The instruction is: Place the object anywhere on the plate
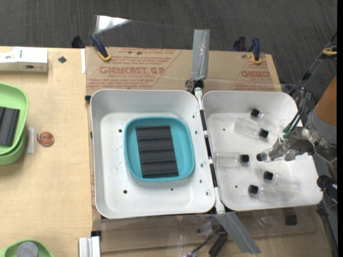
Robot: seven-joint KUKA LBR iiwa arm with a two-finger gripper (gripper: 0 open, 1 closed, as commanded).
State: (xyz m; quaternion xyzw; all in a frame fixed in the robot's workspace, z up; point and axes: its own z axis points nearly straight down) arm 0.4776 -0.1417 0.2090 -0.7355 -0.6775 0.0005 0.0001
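Reaching into the right white bin (308, 197), our tool (268, 155) hovers among clear plastic vials with black caps (251, 126); we cannot tell its state. We should seat one vial firmly before crossing left of that bin to the teal square plate (185, 143).

Bins (107, 159): smooth white plastic, slight gloss. Plate (131, 154): teal plastic, glossy (black ribbed matt insert (156, 151)). Vials (252, 127) in right bin: clear plastic, black caps. Bench (48, 197): pale wood. Far backing (139, 68): brown cardboard, matt.
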